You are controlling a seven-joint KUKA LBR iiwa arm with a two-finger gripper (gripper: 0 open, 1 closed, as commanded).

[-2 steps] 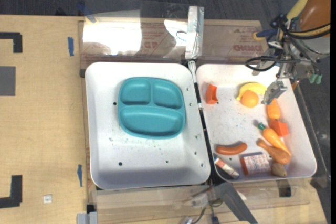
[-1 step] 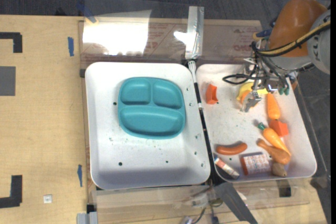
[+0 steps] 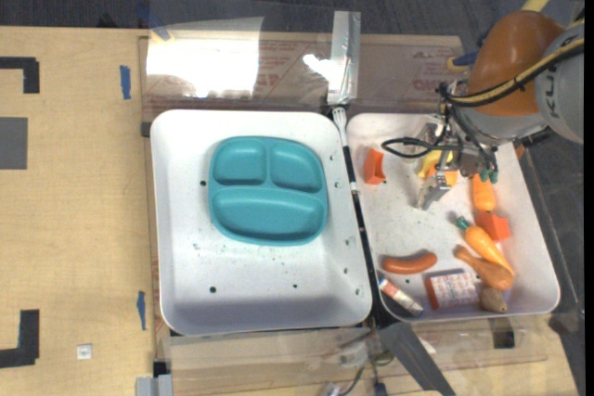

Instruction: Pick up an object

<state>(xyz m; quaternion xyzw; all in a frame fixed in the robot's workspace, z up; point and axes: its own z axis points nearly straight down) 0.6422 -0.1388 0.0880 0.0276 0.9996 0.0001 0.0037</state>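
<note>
My gripper (image 3: pixel 431 194) hangs over the upper middle of the right bin (image 3: pixel 538 246), reaching in from the right below the orange wrist band. A yellow object (image 3: pixel 432 166) lies right at the gripper, partly hidden by it; I cannot make out whether it is held. An orange block (image 3: pixel 373 165) stands to the gripper's left. Just right of it lies a carrot (image 3: pixel 483 195), with a small orange piece (image 3: pixel 501 225) below.
Lower in the right bin lie a second carrot (image 3: pixel 483 248), a red sausage (image 3: pixel 408 262), a red can (image 3: pixel 452 287), a small tube (image 3: pixel 397 295) and a brown piece (image 3: pixel 494 299). The left bin (image 3: pixel 176 199) holds a teal divided plate (image 3: pixel 269 188).
</note>
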